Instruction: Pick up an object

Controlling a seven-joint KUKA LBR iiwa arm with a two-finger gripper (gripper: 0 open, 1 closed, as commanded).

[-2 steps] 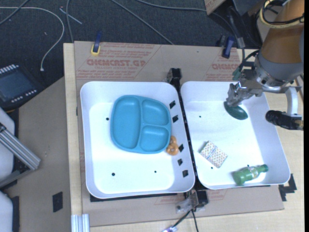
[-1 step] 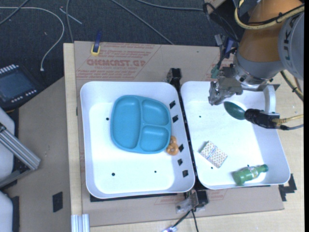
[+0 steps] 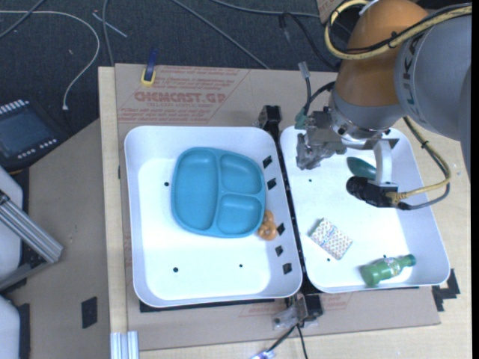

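My gripper (image 3: 309, 155) hangs over the far left part of the right bin (image 3: 419, 268), close to the divider between the bins. Nothing shows between its fingers. A teal object (image 3: 364, 165) lies just right of the gripper, partly hidden by a black fitting on the arm. Nearer the front of the right bin lie a white patterned packet (image 3: 331, 238) and a green bottle (image 3: 386, 269) on its side. In the left bin (image 3: 150, 260) sits a blue divided plate (image 3: 218, 191), with a small orange-tan object (image 3: 266, 228) touching its right edge.
The arm's grey and orange body (image 3: 389, 58) covers the far right corner of the right bin. A yellow cable (image 3: 426, 193) runs off the black fitting (image 3: 370, 191). Black clips line the divider. Cardboard lies under both bins.
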